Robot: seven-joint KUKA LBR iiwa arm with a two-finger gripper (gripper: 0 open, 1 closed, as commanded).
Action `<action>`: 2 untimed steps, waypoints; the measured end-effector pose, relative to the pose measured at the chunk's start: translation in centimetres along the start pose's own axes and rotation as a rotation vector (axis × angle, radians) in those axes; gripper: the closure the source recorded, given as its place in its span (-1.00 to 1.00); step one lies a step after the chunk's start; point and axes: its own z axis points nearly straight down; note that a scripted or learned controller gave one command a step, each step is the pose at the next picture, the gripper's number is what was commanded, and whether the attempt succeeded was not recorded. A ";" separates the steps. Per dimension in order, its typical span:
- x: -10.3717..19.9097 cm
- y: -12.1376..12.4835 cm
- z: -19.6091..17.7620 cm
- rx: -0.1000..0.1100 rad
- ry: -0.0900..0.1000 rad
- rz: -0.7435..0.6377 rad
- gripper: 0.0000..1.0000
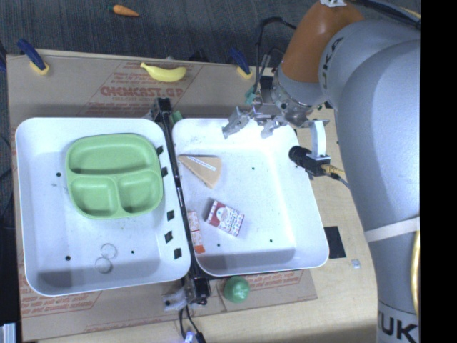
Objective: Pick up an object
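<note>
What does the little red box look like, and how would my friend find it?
Start at the right-hand shallow white bin, the one without the green divided tray. Toward that bin's near half lies a small flat red-and-white carton, tilted. Its neighbour farther back, a tan wedge-shaped piece, is plain and pale, while the carton is rectangular and printed red.

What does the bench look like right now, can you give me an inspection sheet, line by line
Surface: cardboard sheet under two white bins.
Job's things: left bin holds a green divided tray; right bin holds a tan wedge and a red-and-white packet.
Clutter: yellow banana, green ball, orange piece.
Grippers: gripper open over the right bin's far edge, holding nothing.
Cables: black cable by the wrist.
Surroundings: blue clamps, dark floor.
</note>
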 end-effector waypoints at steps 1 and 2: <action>8.9 -4.3 -5.0 0.004 0.003 -0.002 -1.00; 6.4 0.5 -7.9 0.002 0.000 -0.001 -1.00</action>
